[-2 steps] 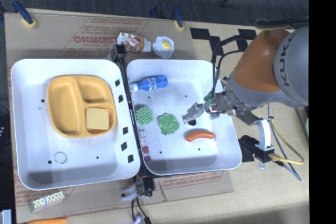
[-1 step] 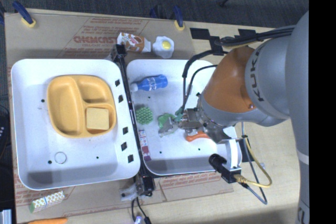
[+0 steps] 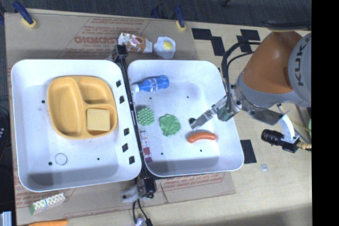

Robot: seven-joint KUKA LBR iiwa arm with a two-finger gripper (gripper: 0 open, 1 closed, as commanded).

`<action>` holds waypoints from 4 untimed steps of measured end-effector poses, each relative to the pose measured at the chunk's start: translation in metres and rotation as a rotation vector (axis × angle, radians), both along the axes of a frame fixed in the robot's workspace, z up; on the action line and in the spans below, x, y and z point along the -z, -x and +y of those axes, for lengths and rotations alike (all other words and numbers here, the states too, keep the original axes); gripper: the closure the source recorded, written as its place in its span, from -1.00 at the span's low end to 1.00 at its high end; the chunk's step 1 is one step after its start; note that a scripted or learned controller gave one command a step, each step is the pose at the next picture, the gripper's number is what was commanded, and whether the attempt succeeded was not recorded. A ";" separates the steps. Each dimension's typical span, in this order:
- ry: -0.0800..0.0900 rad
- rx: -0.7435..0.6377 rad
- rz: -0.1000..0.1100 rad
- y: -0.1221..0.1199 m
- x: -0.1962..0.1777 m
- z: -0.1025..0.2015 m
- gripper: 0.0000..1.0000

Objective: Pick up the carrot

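Altogether the right bin [image 3: 228,153] holds four things: one blue bottle [image 3: 150,84], two green pieces, and one carrot [image 3: 202,137] lying crosswise near its right wall, just below the gripper [image 3: 196,123].

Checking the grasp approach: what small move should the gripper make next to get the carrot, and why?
Probably shift a little toward the bin's near edge and descend. The gripper hovers just above and slightly left of the carrot, which lies flat on the right bin floor, not between the fingers. The green leafy toy sits close by.
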State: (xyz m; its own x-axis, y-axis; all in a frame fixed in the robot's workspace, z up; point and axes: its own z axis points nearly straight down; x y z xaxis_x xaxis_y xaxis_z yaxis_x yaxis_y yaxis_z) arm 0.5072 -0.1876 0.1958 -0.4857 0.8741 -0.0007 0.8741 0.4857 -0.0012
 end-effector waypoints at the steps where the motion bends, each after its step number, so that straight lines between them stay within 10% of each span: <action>1: -0.004 -0.089 0.004 0.032 0.081 0.078 -1.00; 2: -0.001 -0.099 0.001 -0.022 0.085 0.031 -1.00; 3: 0.000 -0.532 -0.001 -0.070 0.104 -0.023 -1.00; 4: 0.001 -0.536 -0.002 -0.071 0.093 -0.023 1.00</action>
State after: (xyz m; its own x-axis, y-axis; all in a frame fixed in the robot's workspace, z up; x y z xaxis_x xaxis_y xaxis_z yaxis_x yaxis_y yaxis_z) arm 0.5781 -0.2108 0.1026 -0.8639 0.5036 -0.0029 0.5036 0.8639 -0.0008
